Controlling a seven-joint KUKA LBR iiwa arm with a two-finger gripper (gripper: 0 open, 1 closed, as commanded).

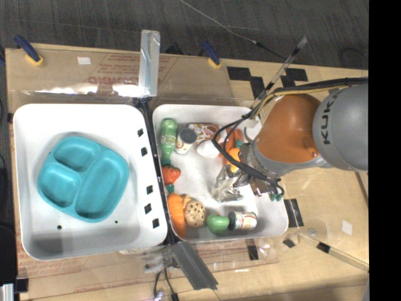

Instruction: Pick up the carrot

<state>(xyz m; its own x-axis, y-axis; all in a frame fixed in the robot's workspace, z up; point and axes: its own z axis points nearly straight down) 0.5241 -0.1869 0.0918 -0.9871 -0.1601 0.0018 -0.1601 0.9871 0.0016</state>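
— Claw (229, 188) sits low in the middle of the frame, bare shiny metal over the white floor of the right bin (199, 182). Whether it is apart or together I cannot tell; the wrist and cables crowd it. Nothing orange shows in it.

— Start from the left, then.

— Left bin (25, 168): smooth white plastic, holding a glossy teal divided plate (81, 177). In the right bin, along its left wall, stands a green bottle (168, 137), then a red-and-green toy fruit (170, 174), then a round orange ball (177, 211) touching a speckled cookie (195, 213). Along the lower edge lie a green lump (217, 223) and a small labelled jar (243, 220).

— And the carrot?

— I take the carrot (230, 147) to be the narrow orange piece just above the claw, partly under black cables (220, 137) and close to the grey arm (344, 130).

— What might spoil the pick?

— Its taper and slick plastic skin could let it squirt out of a pinch. The cables lying across it could snag. The claw seems to sit beside it, not over it, so closing there would likely catch nothing. The orange ball could also be mistaken for the target.
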